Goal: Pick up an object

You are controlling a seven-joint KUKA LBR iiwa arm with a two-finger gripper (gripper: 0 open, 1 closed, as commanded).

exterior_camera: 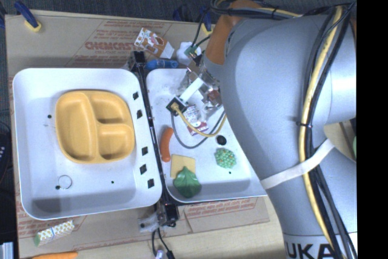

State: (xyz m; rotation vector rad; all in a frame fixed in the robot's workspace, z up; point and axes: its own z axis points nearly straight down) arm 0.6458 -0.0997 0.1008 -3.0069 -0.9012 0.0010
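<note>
The robot's hand (193, 107), its grip state impossible to tell, hovers in the right bin (242, 182) near a small, light carrot (166, 144), best pinched mid-length.

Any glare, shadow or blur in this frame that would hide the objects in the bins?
Camera view: lighting is even and soft, no strong glare; the yellow tray and carrot read sharply. The arm is large and slightly soft, and covers much of the right bin. The gripper is cluttered by cables, so its fingers are hard to read.
</note>
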